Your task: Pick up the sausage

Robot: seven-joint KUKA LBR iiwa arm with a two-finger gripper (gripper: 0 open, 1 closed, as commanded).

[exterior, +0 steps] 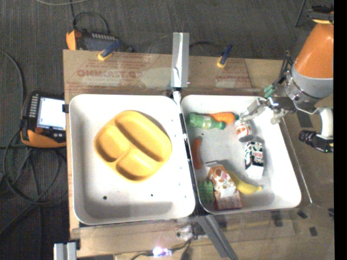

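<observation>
Gripper point(267, 105) hangs over the upper right corner of the right bin point(287, 161), below the arm's orange band, and whether it stands open or closed cannot be told at this size; nothing is seen in its hold. Well apart from it, the sausage point(197, 152) lies near the bin's left wall, a slim reddish-brown link running lengthwise along that wall, touching nothing. Above it sit a green bottle point(205, 122) and a carrot point(224, 117). The left bin point(81, 199) holds 1 yellow divided plate point(133, 144).
</observation>
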